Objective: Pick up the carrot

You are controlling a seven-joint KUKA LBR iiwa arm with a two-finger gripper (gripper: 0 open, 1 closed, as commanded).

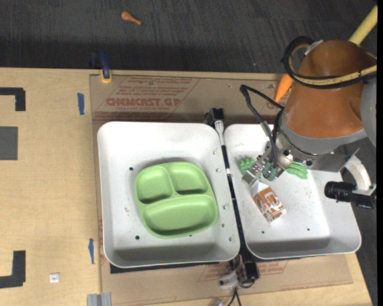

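the arm (326, 89), grey with a broad orange band, reaches in from the right and hangs over the right bin (311, 239), its bulk covering that bin's upper right part. the gripper (267, 169) sits low over the bin's upper left area, and how far its jaws stand apart cannot be told from this slanted look down, nor whether anything is caught in them. a green leafy piece (246, 163) lies just left of the gripper, and another green piece (297, 171) lies just to its right, both on the bin floor and close against the tool. below the gripper, near but apart from it, rests a small clear packet with orange and brown print (268, 204), tilted on the white floor. an orange sliver, likely the carrot (282, 88), shows at the bin's far edge, beside the arm's left flank and mostly hidden by it. the left bin (114, 179) holds a green divided plate (176, 198) with 3 compartments, lying flat near the middle. both bins sit side by side on a cardboard sheet (143, 98). on the dark floor beyond the bench lies a small orange object (130, 18).
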